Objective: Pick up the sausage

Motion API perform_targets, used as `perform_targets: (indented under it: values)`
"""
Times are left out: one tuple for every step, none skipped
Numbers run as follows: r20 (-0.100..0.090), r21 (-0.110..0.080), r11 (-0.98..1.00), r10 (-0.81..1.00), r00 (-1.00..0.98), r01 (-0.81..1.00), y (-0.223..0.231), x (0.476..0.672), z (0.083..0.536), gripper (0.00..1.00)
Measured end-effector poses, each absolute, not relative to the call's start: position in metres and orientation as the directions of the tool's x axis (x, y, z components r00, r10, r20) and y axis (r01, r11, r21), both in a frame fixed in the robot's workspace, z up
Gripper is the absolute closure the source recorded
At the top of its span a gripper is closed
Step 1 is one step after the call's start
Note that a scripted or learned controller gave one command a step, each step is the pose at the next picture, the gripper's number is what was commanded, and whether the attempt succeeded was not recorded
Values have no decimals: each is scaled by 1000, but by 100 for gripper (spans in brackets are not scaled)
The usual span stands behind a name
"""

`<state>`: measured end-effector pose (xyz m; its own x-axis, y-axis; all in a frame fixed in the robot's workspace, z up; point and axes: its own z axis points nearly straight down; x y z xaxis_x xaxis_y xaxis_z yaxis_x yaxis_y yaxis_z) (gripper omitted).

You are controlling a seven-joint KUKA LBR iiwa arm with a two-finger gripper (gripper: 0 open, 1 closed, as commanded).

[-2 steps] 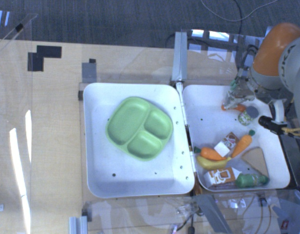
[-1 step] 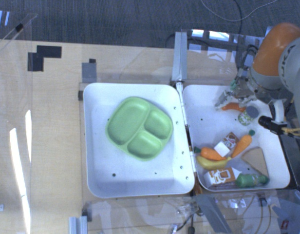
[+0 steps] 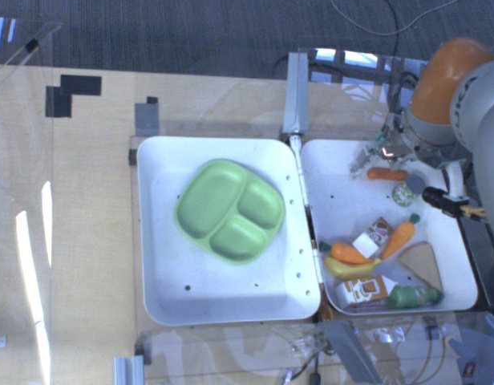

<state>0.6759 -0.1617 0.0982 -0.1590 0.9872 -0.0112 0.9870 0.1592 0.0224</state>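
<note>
Looking down at a slant on the table (image 3: pixel 78 239) from the one camera. Hanging over the far end of the right bin (image 3: pixel 335 207), close to its far rim: fingers (image 3: pixel 367 162), grey and blurred against the white floor. Cannot tell whether parted or closed, nor whether anything sits between them.

Lying just to the near side of the fingers, touching or almost so: sausage (image 3: pixel 387 174), red-orange, stretched crosswise on bare floor. Next to it, a little nearer the camera: small round greenish piece (image 3: pixel 403 193).

Open white floor left of the fingers, up to the wall shared with the left bin (image 3: pixel 163 287).

Crowded well to the near side of the fingers, toward the near rim: carrot (image 3: pixel 399 237), brown-and-white carton (image 3: pixel 377 233), orange vegetable (image 3: pixel 349 253), banana (image 3: pixel 350 268), printed box (image 3: pixel 366 290), green bottle (image 3: pixel 411 297), tan wedge (image 3: pixel 423 265).

Far left of the fingers, mid left bin, with bare white margin toward all four rims: green divided plate (image 3: pixel 229 209).
</note>
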Motion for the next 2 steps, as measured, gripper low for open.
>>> perform_targets:
  values:
    - [-5,9,271,963,-271,963,-166,671,151,0]
    - [-4,8,302,953,-302,953,-178,665,88,0]
